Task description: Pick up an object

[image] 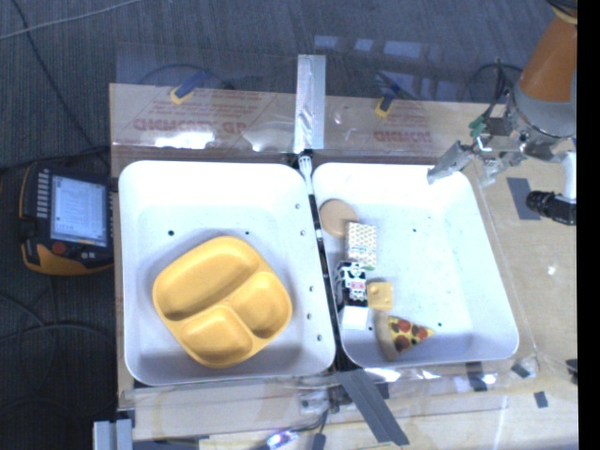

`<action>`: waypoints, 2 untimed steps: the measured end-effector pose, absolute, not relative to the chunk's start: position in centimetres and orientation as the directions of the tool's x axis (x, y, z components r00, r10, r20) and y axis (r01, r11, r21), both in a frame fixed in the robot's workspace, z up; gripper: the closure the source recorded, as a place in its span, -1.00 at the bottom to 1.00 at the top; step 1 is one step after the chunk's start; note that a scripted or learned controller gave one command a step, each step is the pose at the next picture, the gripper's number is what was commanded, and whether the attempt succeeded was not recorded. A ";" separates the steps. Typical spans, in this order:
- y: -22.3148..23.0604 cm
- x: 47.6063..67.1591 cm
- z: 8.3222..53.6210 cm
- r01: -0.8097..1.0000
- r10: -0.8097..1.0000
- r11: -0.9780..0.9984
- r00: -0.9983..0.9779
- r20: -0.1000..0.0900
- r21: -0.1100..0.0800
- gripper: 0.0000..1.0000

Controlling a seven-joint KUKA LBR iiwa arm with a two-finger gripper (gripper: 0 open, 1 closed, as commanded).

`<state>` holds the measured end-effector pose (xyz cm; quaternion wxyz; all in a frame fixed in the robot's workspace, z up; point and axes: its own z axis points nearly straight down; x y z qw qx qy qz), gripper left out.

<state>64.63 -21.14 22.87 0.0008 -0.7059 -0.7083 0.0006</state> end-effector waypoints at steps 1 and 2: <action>-11.4 66.2 14.1 0.990 0.990 0.139 -0.139 0.001 -0.003 -1.00; -10.3 60.4 9.0 0.997 0.997 0.082 -0.082 -0.003 0.010 -1.00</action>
